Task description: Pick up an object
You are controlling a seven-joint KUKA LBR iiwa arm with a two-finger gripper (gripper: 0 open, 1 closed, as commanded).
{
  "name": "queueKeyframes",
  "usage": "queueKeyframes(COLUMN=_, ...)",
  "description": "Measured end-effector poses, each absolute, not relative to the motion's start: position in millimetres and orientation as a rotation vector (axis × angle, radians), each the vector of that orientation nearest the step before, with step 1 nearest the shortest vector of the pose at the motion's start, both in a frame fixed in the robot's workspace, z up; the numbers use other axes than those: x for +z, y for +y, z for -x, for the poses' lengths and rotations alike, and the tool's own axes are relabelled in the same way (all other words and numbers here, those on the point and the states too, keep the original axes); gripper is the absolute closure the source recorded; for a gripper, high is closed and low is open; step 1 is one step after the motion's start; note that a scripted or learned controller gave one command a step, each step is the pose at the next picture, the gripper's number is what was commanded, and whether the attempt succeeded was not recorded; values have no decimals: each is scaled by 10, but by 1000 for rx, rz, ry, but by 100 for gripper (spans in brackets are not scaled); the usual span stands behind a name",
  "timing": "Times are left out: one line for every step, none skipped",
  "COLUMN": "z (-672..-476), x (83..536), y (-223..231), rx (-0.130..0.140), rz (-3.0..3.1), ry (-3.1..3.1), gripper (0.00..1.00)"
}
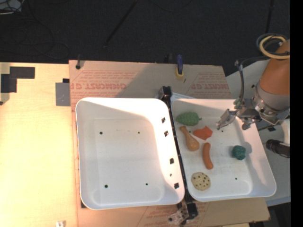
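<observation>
The right bin (259, 186) holds several small objects: a green leafy piece (188, 118), an orange-red wedge (203, 133), a tan drumstick (190, 139), an orange sausage (207, 155), a speckled cookie (200, 180) and a teal lump (239, 152). My gripper (236, 121) hangs over the upper right part of this bin, above the teal lump and to the right of the wedge. It looks open, and nothing sits between its fingers. The arm's orange band (277, 79) rises behind it at the right edge.
The left bin (85, 126) lies beside the right one, and black clips (165, 122) line the shared wall. Both bins rest on cardboard (123, 82). A pale wooden bench top (33, 150) spreads to the left. A blue clamp (179, 65) stands at the back.
</observation>
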State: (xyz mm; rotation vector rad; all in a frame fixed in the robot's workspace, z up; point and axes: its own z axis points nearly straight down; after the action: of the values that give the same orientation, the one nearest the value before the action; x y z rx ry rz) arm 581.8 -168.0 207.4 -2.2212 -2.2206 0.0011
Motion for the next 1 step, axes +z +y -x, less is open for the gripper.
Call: queueKeyframes(z=-5308, x=1588, y=-1366, rx=8, rz=2217, ry=-2211, gripper=0)
